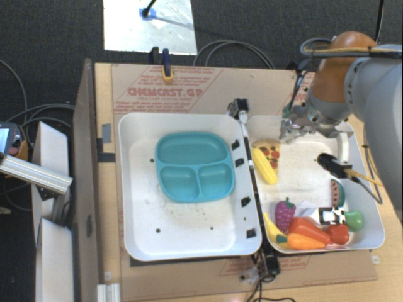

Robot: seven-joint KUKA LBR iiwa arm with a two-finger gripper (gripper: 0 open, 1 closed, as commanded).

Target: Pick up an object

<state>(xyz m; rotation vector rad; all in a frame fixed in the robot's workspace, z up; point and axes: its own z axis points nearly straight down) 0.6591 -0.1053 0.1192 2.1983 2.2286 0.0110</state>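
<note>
Arm: your grey arm with the orange band [343, 74] stood in from the right, above the far right corner of the bench
Gripper: the two-finger metal gripper [291, 129] hung over the far left part of the shallow white right-hand bin [302, 178], close to the divider between the bins
Grip state: you could not tell how far it was open, and nothing showed in its hold
Nearest object: the small triangular pizza-slice toy [271, 150] lay just below and left of the gripper in the view, apart from it
Next object: the yellow plastic corn cob [264, 165] lay lengthwise along the divider, touching the pizza slice's near side
Mid bin: the red-and-green watermelon-slice toy [338, 194] lay by the right wall, well apart from the gripper
Near end: the purple grape bunch [284, 214], yellow banana [271, 226], orange carrot [306, 236], red round toy [339, 234] and green round toy [354, 219] crowded together, farthest from the gripper
Left side: the shallow white left-hand bin [141, 194] held a teal plastic plate with three compartments [194, 167], lying flat near its middle
</note>
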